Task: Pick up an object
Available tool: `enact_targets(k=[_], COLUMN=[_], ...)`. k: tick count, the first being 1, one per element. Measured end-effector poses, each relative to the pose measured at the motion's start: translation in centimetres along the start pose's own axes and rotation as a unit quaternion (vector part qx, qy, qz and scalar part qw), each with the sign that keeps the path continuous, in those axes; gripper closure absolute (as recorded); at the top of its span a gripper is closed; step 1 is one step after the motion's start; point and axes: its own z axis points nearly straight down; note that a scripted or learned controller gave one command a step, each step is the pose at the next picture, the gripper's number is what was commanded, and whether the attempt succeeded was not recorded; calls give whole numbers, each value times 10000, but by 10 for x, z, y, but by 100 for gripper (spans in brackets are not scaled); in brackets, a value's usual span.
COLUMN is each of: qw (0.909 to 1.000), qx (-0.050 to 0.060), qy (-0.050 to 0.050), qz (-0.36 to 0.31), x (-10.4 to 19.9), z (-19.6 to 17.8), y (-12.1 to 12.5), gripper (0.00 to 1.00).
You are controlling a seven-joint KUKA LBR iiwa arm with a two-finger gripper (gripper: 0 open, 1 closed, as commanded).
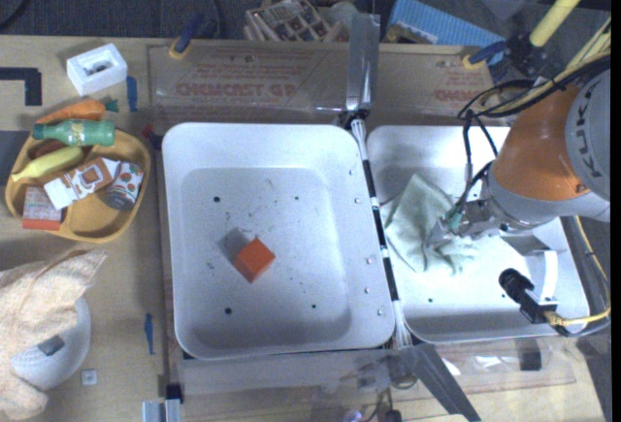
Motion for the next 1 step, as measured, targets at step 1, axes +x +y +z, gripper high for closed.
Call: enact_targets(k=[1], qw=[10000], qx=[1], qy=[-3], qz=[0], x=[0], z=[0], y=[0], gripper=[0])
